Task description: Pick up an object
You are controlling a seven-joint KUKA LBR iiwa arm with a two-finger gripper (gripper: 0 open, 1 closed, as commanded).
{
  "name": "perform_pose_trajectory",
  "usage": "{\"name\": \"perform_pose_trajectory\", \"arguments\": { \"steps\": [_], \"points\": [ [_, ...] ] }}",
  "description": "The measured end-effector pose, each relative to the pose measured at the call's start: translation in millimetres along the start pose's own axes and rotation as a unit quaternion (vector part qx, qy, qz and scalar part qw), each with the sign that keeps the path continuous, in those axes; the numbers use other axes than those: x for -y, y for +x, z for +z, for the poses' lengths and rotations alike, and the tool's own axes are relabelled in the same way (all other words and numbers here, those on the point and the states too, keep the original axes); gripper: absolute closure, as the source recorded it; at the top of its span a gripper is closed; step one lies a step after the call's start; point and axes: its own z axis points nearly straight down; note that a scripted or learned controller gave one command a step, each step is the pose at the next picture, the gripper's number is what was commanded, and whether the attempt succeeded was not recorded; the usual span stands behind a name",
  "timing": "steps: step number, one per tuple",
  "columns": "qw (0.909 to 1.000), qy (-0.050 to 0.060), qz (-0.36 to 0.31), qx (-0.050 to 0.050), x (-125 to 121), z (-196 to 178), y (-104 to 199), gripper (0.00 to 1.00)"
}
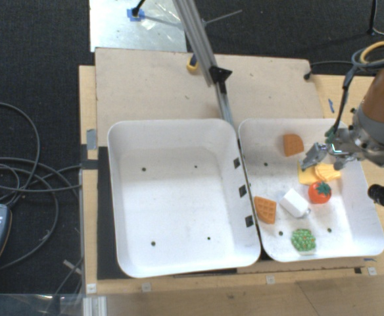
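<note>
Just below the tool, fingers spread, unladen: yellow block beside tomato

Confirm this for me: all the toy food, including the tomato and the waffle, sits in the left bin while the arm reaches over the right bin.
Not quite. The camera view shows the tomato, the waffle and the other toy food in the right bin, not the left bin. The arm does reach over the right bin, with the gripper above the yellow piece.
</note>
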Motion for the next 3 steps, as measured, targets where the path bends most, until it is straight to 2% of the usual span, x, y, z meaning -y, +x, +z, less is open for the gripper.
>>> {"name": "perform_pose_trajectory", "arguments": {
  "steps": [1,2,3],
  "points": [
    [1.0,-0.002,0.001,0.001,-0.9,-2.4,-0.2,0.0],
    [1.0,0.0,0.001,0.0,-7.5,57.4,3.2,0.0],
    [1.0,0.001,0.002,0.0,1.3,116.2,4.0,0.0]
  ]
}}
